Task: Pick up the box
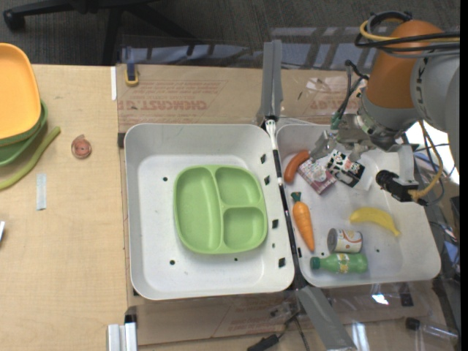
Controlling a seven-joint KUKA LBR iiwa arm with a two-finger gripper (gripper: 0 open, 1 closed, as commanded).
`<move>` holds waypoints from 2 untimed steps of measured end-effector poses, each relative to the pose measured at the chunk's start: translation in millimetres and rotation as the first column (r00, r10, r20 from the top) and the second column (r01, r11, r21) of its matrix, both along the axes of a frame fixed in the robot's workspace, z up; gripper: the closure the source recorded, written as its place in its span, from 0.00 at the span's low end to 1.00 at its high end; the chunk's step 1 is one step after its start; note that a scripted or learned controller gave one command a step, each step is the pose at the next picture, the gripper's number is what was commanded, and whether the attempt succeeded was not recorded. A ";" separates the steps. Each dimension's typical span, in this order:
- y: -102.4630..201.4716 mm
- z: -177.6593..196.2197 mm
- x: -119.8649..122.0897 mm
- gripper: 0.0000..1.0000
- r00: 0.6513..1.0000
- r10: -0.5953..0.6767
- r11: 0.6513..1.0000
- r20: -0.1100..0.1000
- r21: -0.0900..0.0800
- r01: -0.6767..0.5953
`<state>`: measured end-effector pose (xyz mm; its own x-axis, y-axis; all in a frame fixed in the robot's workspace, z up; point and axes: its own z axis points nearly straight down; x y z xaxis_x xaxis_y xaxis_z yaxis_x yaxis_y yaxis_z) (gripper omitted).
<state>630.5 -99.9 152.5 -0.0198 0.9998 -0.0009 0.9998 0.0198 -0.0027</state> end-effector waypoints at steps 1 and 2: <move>-3.2 -43.6 -10.1 0.00 0.999 0.026 1.000 0.033 -0.010 -0.026; -4.5 -44.1 -5.8 0.00 0.999 0.031 1.000 0.030 -0.008 -0.030</move>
